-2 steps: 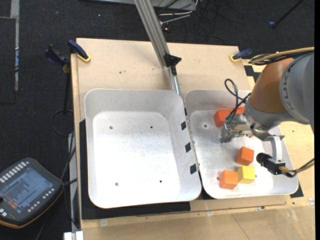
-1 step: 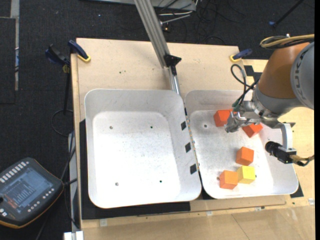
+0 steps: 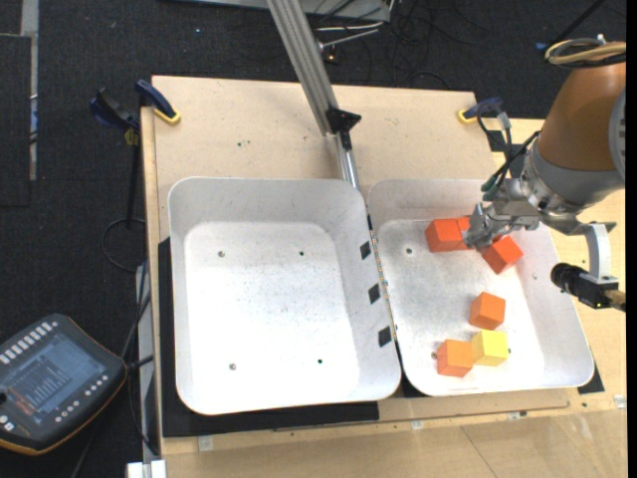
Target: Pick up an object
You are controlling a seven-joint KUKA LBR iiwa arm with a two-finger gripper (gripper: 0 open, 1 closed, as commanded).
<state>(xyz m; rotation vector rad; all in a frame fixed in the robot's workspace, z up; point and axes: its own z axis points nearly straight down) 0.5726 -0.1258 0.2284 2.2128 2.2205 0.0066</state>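
The right bin (image 3: 557, 366) holds several blocks. An orange-red block (image 3: 447, 234) lies near its upper left, and another orange-red block (image 3: 503, 254) lies just right of it. My gripper (image 3: 480, 235) hangs low between these two blocks, close to both. Lower down sit an orange block (image 3: 488, 310), a yellow block (image 3: 492, 348) and an orange block (image 3: 455, 358) touching the yellow one. The gripper's body hides the space between its fingers.
The left bin (image 3: 189, 267) lies beside the right one, joined by a black-clipped seam. A metal pole (image 3: 304, 53) slants in from the top to the bins' junction. A teach pendant (image 3: 50, 381) rests at the lower left. Clamps sit at the board's top corners.
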